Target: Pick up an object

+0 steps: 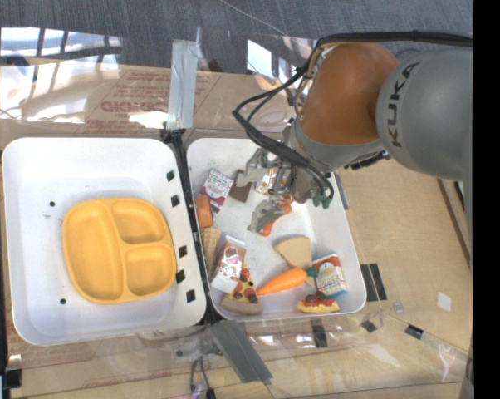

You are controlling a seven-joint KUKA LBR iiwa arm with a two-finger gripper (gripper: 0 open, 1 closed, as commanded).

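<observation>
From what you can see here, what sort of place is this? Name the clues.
Probably a robotics lab test bench: a KUKA arm reaches over two taped-down white bins, one bearing a yellow divided plate, the other toy food such as a carrot.

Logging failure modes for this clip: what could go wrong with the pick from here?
The end effector is low in the right bin, where toy food lies close together: carrot, bread slice, pizza slice. It may nudge neighbours or close on nothing. The cables could snag.
</observation>
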